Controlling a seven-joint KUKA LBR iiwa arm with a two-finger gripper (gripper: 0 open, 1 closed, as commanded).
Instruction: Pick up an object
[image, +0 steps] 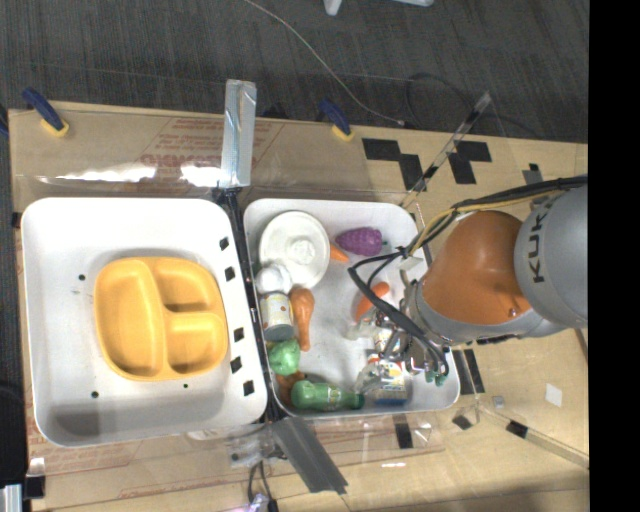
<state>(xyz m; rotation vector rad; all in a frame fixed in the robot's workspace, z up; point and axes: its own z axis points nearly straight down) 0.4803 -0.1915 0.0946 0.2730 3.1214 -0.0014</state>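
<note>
Objects for picking are lying in the right-hand shallow white bin (425, 400): a round white plastic plate (296, 247) at the upper left, a purple eggplant-shaped toy (359, 240) just beside it, a white-capped grey bottle (275, 300) and an orange carrot-shaped toy (302, 315) along the left wall, a light green lumpy toy (283, 357) below them, and a dark green plastic bottle (322, 396) lying against the bottom wall. The two-finger gripper (388, 362) is hanging low over the bin's lower right part, cables trailing around it, with a small multicoloured packet (388, 384) sitting directly beneath it. Whether that packet is being held cannot be told. The grey arm with its orange band (475, 270) is reaching in over the right wall. The left-hand white bin (50, 300) is bearing a yellow compartmented plastic tray (160, 316), well apart from the gripper.
</note>
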